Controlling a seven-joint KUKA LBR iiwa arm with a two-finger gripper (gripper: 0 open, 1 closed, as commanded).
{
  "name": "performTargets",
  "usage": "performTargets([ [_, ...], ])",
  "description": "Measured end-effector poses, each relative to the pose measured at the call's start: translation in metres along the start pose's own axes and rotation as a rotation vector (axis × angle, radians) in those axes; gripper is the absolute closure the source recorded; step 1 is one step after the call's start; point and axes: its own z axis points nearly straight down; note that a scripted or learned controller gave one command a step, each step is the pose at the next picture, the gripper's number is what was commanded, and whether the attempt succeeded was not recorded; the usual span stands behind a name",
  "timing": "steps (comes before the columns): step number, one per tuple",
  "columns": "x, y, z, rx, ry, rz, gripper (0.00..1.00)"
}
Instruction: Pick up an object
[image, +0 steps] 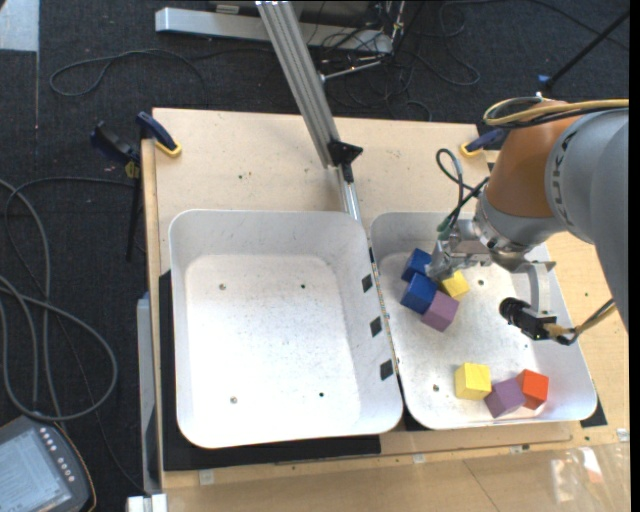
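Observation:
In the right bin (560, 395) a cluster of blocks lies near its left wall: two blue blocks (419, 291), a purple block (440, 311) and a small yellow block (455, 285). My gripper (447, 262) hangs low over this cluster, just above the small yellow block and beside the upper blue block (416, 264). The wrist hides its fingertips. Toward the bin's front lie a yellow cube (472, 380), a purple block (505, 396) and an orange block (535, 386).
The left bin (200, 240) stands beside the right one, sharing a raised middle edge. A metal pole (305, 85) slants down from the back to the bins' junction. A black part of the arm (528, 318) hangs over the right bin's middle.

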Motion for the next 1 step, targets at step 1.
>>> performTargets([
  [1,0.0006,0.0099,-0.0619,0.019,0.004,-0.004,1.00],
])
